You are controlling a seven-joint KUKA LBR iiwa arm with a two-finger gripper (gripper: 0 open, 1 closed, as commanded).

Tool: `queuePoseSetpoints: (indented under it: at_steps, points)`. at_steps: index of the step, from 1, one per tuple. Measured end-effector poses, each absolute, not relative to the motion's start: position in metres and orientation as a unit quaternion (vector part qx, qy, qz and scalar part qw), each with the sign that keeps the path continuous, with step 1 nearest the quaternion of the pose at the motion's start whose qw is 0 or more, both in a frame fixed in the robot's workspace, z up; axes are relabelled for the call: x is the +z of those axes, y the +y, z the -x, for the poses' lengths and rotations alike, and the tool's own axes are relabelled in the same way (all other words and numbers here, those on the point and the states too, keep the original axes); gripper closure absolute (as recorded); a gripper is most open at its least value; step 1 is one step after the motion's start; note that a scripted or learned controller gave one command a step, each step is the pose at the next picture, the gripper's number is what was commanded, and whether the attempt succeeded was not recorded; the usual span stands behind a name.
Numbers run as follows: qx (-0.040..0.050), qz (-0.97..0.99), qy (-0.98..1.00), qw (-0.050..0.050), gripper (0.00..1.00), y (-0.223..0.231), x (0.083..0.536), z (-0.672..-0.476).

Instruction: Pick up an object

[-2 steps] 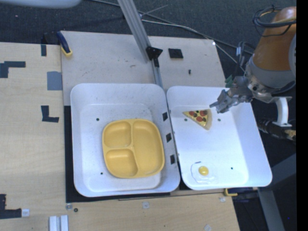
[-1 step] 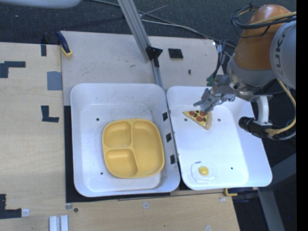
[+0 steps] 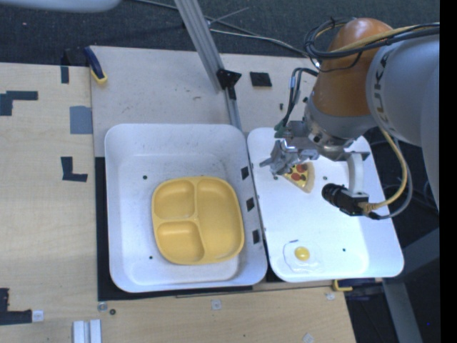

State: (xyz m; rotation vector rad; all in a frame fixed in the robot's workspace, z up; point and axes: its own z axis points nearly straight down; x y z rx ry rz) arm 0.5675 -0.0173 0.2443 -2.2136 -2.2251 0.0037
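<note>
A small toy pizza slice, tan crust with red and dark toppings, lies in the right-hand white bin, near its upper left corner. The metal two-finger gripper sits right at the slice, seemingly touching its upper edge; whether its fingers are apart or closed I cannot tell.

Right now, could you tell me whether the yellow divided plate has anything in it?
Empty: the yellow plate lies flat in the left bin, its three compartments bare.
</note>
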Motion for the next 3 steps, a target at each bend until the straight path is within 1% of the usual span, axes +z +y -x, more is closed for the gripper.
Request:
queuePoseSetpoints:
  at_steps: [1, 2, 3]
  points:
    - [0.0003, 0.705, -0.71, 0.001, 1.0, 0.04, 0.247, -0.567]
    - [0.0012, 0.705, -0.71, 0.001, 1.0, 0.102, 0.235, -0.564]
    - [0.0014, 0.706, -0.708, 0.001, 0.0, 0.099, 0.236, -0.564]
